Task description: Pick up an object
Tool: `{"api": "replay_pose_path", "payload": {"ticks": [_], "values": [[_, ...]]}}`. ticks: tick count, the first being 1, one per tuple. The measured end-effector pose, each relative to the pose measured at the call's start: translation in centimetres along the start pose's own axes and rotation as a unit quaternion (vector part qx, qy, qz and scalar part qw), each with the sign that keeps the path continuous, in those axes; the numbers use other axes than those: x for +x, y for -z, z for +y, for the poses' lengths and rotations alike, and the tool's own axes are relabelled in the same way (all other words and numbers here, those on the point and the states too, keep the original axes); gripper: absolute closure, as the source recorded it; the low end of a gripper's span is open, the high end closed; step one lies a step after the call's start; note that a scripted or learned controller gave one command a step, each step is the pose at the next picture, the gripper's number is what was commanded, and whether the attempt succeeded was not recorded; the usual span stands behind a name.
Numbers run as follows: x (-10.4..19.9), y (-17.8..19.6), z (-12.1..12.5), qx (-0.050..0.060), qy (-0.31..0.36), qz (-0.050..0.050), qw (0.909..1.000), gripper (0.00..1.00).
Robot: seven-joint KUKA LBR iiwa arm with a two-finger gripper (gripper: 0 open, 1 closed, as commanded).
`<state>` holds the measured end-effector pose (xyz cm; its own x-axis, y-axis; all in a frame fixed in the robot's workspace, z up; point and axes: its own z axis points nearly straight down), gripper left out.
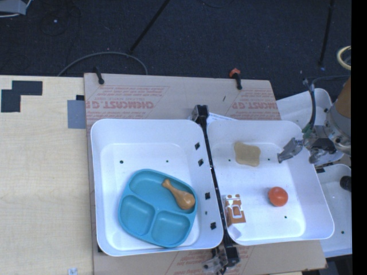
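In the right bin (309, 222) lie a tan, bread-like piece (247, 153) at the back, a red round fruit (278, 196) towards the front right, and a small orange-and-white block (234, 209) by the front left wall. My gripper (304, 152) hovers over the right bin's far right rim, right of the tan piece and above the red fruit. It is open, and nothing sits between its fingers. The left bin (106, 153) holds a blue divided plate (150, 216) with a brown toy drumstick (179, 194) on it.
The two bins meet at a black-clipped divider (207, 171) in the middle. They rest on a cardboard sheet (172, 96) on a pale wooden bench (40, 182). White equipment (338, 182) and cables stand just right of the right bin.
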<state>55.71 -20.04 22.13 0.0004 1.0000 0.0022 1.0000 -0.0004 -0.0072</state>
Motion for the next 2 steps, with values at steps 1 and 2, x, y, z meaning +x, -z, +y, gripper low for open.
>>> {"api": "replay_pose_path", "payload": {"ticks": [1,2], "values": [[-0.8,-4.9,0.1,0.000,0.000,0.000,1.0000,0.00],[-0.4,-11.2,-0.4,0.000,0.000,0.001,1.0000,0.00]]}}
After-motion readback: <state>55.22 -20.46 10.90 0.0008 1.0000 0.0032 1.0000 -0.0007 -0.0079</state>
